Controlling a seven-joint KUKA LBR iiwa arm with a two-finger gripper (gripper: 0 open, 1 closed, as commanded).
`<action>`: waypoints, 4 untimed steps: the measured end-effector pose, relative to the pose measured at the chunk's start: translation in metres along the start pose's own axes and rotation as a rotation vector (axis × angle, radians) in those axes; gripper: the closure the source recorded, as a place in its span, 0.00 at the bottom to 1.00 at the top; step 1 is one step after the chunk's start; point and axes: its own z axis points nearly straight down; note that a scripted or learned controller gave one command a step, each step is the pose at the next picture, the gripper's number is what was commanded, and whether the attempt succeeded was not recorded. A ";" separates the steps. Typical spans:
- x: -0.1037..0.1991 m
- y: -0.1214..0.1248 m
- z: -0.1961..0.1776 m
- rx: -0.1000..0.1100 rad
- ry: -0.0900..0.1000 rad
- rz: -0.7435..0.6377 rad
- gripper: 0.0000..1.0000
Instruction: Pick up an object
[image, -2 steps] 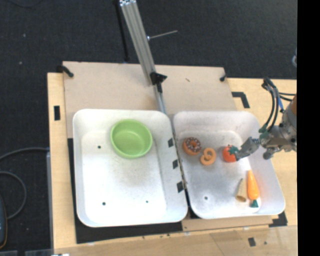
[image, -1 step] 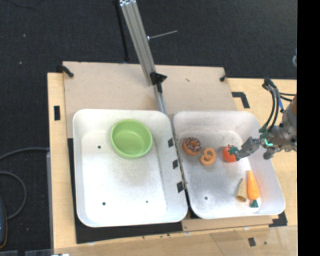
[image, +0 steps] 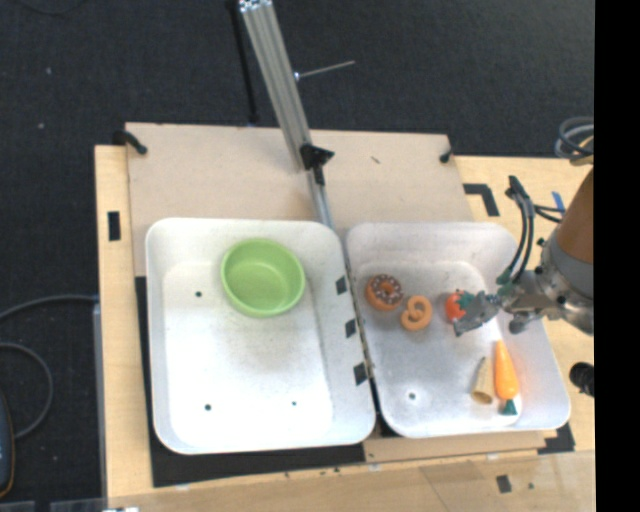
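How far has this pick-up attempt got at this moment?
Done: the gripper has reached into the right bin and sits right at a small red object. In hand: closing on that object; whether it is between the fingers is too small to tell. Left: any lift, since the red object, two donuts, carrot and green bowl all look to rest in the bins.

Lime-green round plastic bowl (image: 263, 278); brown-and-pink frosted doughnut (image: 384, 291); plain orange ring (image: 417, 313); orange carrot toy (image: 506, 372), green-tipped; shallow white bins (image: 180, 400).
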 end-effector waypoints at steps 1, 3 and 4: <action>0.000 0.005 0.043 0.002 0.000 0.000 0.00; 0.002 0.008 0.072 -0.006 0.001 0.005 1.00; -0.002 0.008 0.009 -0.009 -0.001 -0.004 1.00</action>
